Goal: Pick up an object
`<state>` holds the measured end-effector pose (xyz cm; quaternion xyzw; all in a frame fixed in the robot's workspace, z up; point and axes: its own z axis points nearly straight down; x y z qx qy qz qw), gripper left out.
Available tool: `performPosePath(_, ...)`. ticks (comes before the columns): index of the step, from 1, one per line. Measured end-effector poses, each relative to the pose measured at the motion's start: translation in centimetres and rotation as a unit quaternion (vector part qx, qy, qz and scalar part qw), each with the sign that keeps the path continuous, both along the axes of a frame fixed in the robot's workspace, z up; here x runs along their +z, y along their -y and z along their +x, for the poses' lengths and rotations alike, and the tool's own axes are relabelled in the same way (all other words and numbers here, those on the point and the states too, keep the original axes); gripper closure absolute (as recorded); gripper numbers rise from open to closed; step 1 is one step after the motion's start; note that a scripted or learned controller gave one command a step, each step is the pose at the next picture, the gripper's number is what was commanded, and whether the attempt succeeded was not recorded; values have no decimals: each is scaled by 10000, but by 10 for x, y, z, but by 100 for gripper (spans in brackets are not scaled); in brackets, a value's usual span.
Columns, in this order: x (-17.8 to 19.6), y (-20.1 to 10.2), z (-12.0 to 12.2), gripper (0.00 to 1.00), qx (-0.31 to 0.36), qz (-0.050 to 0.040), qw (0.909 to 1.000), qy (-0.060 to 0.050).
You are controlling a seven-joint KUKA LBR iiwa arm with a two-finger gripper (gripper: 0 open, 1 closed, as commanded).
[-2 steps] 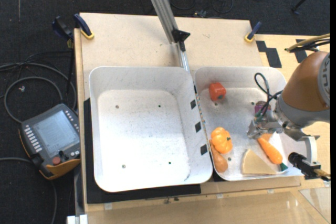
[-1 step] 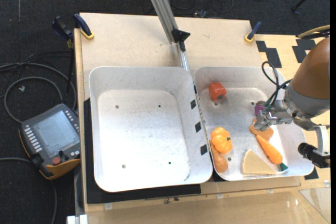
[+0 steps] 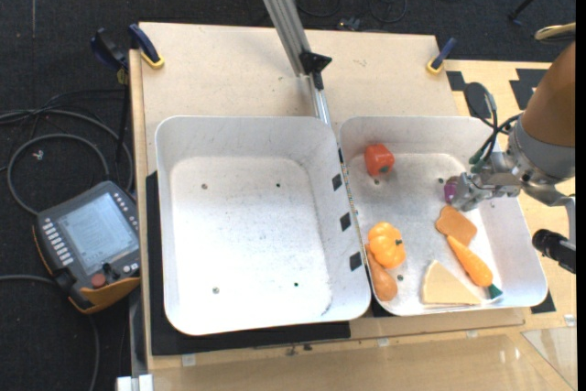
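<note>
Robot gripper (image 3: 464, 193) hung low in the right bin (image 3: 421, 131), beside a small purple object (image 3: 451, 190).

I could not tell whether the metal fingers were apart or together. Smooth toy foods lay nearby: red pepper (image 3: 378, 159), round orange pumpkin (image 3: 385, 244), tapered carrot (image 3: 471, 262), pale wedge (image 3: 448, 285).

Pepper (image 3: 378, 158), pumpkin (image 3: 385, 244) and carrot (image 3: 471, 262) lie in the right bin (image 3: 414, 129).

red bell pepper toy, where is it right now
The red bell pepper toy lies in the right-hand white bin, near its far-left corner, well apart from the orange pumpkin toy nearer the camera.
</note>
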<state>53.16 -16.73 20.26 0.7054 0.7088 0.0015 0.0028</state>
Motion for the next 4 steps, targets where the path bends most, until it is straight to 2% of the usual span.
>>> performPosePath(1,34,0,1,100,-4,-1,10000,-4)
performPosePath(2,42,-48,-2,100,16,18,10000,-28)
performPosePath(3,29,-99,-2,100,15,19,10000,-38)
performPosePath(4,40,-151,-1,100,19,18,10000,-22)
